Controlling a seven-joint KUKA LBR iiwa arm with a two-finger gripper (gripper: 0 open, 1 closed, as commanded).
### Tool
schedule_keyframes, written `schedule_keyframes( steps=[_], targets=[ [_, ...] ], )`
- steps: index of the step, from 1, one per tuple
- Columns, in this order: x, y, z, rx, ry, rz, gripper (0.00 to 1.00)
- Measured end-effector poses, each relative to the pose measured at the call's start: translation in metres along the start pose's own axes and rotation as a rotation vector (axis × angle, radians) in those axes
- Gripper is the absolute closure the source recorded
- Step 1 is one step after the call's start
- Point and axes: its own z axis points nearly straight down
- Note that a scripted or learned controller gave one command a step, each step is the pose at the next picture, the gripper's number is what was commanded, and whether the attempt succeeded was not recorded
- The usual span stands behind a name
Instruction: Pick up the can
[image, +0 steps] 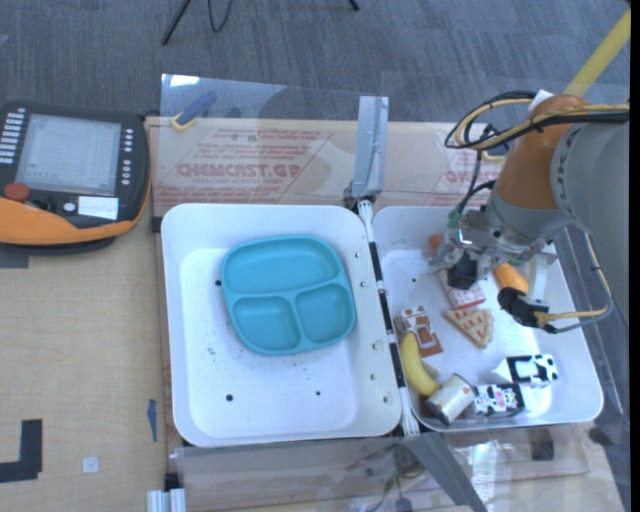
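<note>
Presently the claw (462, 272), jaw state indiscernible, hangs well apart from the can (450, 397); banana (417, 365) touching it risks a fouled grasp

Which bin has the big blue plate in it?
The left bin holds the blue divided plate. The right bin holds small things instead, like the banana and the can.

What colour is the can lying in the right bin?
Pale silver-cream, the can lies on its side beside the banana, seen in the camera view.
</note>
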Motion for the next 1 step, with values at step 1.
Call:
schedule_keyframes(
  steps=[1],
  targets=[
    [0.0264,-0.005,-0.1021,0.001,-0.002,0.007,1.0]
  ],
)
